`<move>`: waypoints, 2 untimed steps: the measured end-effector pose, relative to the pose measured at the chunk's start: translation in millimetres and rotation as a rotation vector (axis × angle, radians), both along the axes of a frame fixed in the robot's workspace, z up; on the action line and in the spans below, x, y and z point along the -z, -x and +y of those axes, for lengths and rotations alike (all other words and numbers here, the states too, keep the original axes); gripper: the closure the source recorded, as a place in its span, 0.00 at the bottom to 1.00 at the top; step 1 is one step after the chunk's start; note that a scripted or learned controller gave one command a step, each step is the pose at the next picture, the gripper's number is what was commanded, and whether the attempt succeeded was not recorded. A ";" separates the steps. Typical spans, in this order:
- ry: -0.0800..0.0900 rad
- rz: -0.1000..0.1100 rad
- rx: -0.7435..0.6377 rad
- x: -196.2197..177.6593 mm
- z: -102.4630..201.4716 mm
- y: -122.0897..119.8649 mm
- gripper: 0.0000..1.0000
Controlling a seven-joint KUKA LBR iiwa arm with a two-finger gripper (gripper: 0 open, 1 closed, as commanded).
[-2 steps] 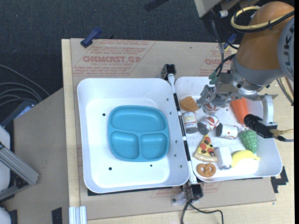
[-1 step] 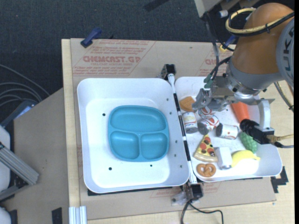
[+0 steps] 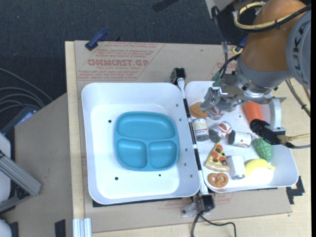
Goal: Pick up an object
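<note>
Several small toy foods in the right bin [image 3: 291, 174]: pizza slice [image 3: 216, 156], pretzel [image 3: 217, 179], lemon [image 3: 258, 167], small can [image 3: 200, 130], orange carrot [image 3: 254, 110]. Reaching in from the right, hand [image 3: 216, 101] low over the bin's far left corner, near the can. Cannot tell whether spread or pressed together.

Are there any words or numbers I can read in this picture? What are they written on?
"CHEMCAST GP", in big red letters on the brown protective sheet behind the left bin.
Smaller red print around it on the sheet: too blurred to read.
Label on the small can in the right bin: too small to read.
</note>
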State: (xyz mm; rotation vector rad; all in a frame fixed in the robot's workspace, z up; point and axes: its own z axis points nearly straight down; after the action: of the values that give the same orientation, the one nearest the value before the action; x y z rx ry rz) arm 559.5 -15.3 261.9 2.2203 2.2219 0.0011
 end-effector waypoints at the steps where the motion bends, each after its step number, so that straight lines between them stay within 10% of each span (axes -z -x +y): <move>1: 0.000 0.000 -0.001 -3.0 8.7 -2.1 1.00; 2: -0.001 0.005 0.000 -3.4 42.4 49.9 1.00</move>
State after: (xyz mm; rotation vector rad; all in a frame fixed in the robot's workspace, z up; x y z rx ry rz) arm 509.5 27.1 265.3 2.2230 2.2246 -0.0033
